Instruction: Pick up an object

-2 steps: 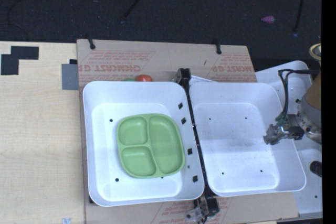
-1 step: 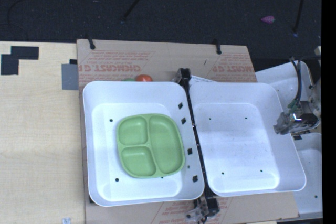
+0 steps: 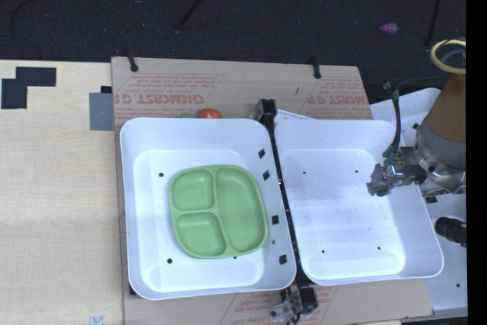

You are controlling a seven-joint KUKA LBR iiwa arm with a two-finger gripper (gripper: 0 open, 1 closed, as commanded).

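Note:
A light green divided plate (image 3: 218,210) with three compartments lies flat in the left bin (image 3: 141,164). A small red object (image 3: 208,114) peeks out just behind that bin's back rim. My gripper (image 3: 383,180) hangs at the right side of the right bin (image 3: 342,262), just inside its right wall, far from the plate. Nothing is visible between its fingers.
The two white bins sit side by side on a cardboard sheet (image 3: 236,91), joined by a black divider strip (image 3: 278,194). The grey arm with its orange band (image 3: 456,106) comes in from the right. Pale wooden bench top (image 3: 53,194) lies to the left.

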